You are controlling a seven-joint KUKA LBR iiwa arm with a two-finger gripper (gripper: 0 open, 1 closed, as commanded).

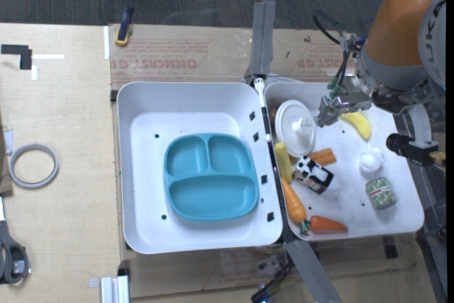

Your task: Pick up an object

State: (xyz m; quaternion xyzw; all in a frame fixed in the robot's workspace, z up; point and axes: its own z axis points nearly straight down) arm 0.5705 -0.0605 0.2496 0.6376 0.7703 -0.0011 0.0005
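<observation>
My gripper (332,110) hangs over the back of the right bin (397,223), between a round white lid (295,125) on its left and a yellow banana (357,124) on its right. Its tip is close to the banana's near end; contact is unclear. Lower in the same bin lie a black-and-white cow toy (313,174), a small orange piece (323,155), a white ball (369,162) and a green can (381,193). Along the bin's left wall are a yellow object (283,160) and an orange carrot (293,201). Another carrot (328,225) lies at the front.
The left bin (135,174) holds a blue divided plate (211,176). The grey arm with its orange band (401,18) reaches in from the upper right. A roll of tape (31,165) and scissors (13,260) lie on the bench at far left.
</observation>
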